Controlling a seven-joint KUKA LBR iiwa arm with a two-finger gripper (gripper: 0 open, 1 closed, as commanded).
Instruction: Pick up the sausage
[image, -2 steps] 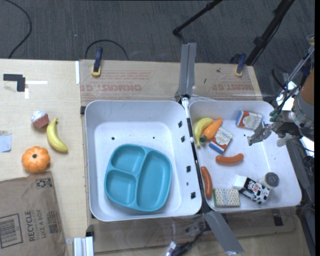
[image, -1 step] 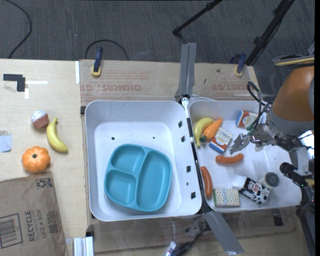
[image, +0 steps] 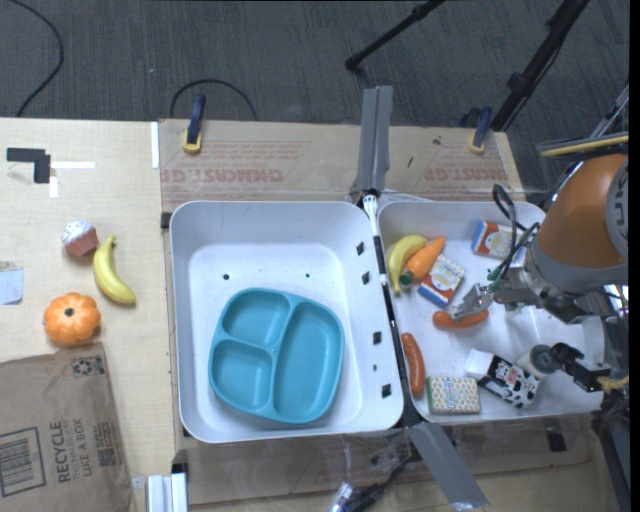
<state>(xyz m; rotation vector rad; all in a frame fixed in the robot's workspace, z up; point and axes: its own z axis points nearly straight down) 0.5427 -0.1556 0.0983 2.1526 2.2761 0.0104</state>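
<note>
Hovering pincer (image: 478, 300) touching sausage (image: 461, 319), fingertips blurred, grip unclear, right bin (image: 520, 405)

blue tray (image: 277, 355) left bin | pumpkin (image: 72, 319), banana (image: 111, 272) on bench

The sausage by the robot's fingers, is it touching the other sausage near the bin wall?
Apart. The camera view shows bare white bin floor between the sausage at the gripper and the other sausage lying lower left.
</note>
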